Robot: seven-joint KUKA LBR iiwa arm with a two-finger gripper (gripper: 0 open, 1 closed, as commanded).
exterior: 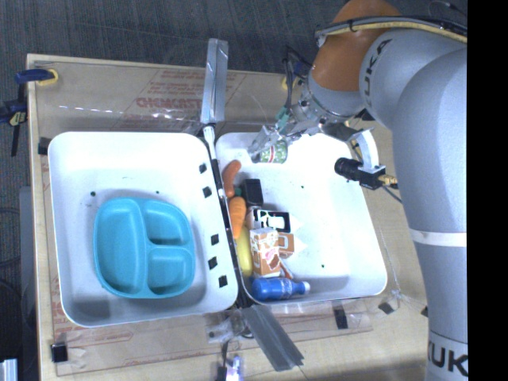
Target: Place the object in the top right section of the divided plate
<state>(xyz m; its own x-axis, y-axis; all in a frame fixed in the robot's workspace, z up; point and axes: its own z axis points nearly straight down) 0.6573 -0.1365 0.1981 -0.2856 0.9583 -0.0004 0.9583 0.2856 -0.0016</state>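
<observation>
A blue divided plate lies in the left white bin, with one large section on its left and two smaller ones on its right. My gripper hangs over the back left corner of the right bin, well to the right of the plate. A small green and white packet shows between its fingers, and the gripper is shut on it. The packet sits above the bin floor, near the bin's back wall.
Along the right bin's left side lie an orange-red sausage, a carrot, a black block, a black and white box, a printed carton, a yellow item and a blue bottle. A ridge separates the bins.
</observation>
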